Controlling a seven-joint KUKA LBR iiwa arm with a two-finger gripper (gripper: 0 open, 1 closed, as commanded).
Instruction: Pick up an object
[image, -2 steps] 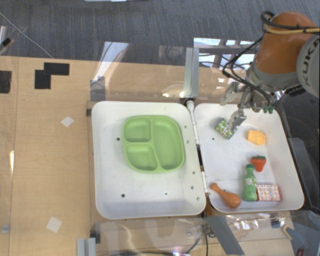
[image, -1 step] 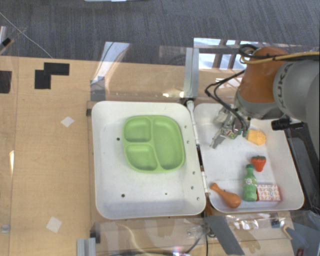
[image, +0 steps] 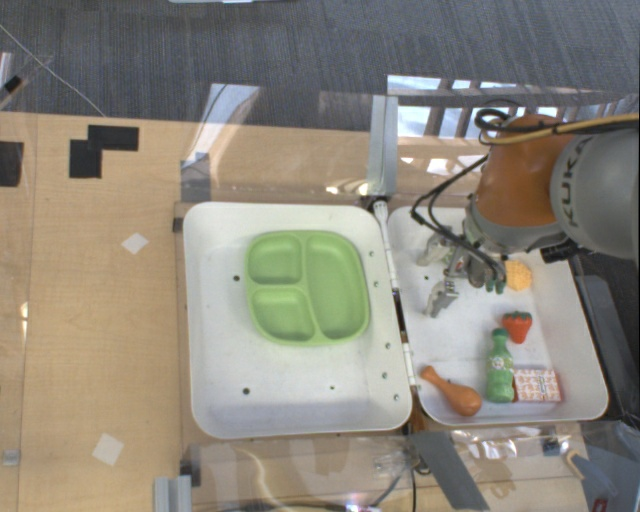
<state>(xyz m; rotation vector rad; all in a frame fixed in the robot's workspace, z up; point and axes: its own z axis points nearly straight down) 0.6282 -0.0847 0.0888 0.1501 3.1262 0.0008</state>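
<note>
The robot's fingers (image: 441, 296) hang low over the right bin (image: 590, 400), near its left side. They look a little bit apart, with nothing between them. A yellow toy (image: 518, 275) lies just to the right of the fingers. A red strawberry (image: 516, 325) sits a little further right and closer to the front. A green bottle (image: 500, 367) stands below that, touching a small pink box (image: 537, 385). A brown drumstick (image: 452, 390) lies in front of the fingers. To their left, a green plate (image: 305, 288) rests in the left bin (image: 215, 390) on the table (image: 90, 350).
</note>
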